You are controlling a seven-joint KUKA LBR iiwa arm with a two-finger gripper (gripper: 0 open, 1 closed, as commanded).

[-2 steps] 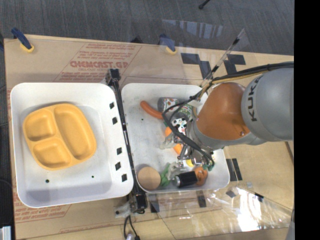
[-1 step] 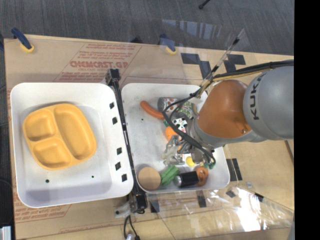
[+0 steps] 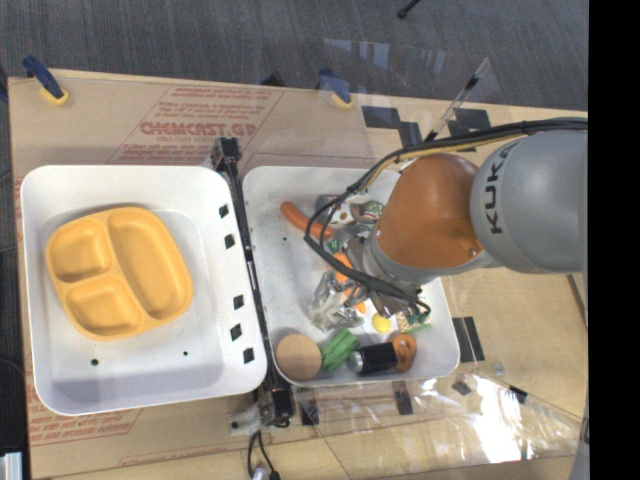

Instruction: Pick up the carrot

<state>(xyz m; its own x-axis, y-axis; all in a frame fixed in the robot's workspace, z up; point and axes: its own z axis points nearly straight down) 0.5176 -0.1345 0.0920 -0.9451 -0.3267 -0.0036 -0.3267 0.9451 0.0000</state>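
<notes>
The carrot is a slim orange stick lying at a slant in the back left part of the right bin. Its near end runs under the cables of the wrist. My gripper hangs low over the middle of the same bin, its metal tips a short way in front of and to the right of the carrot's visible end. Nothing can be seen held in it. The grey arm with its orange band covers the right part of the bin.
Along the right bin's front edge lie a tan ball, a green piece, a dark cylinder and a small orange thing. The left bin holds a yellow divided plate.
</notes>
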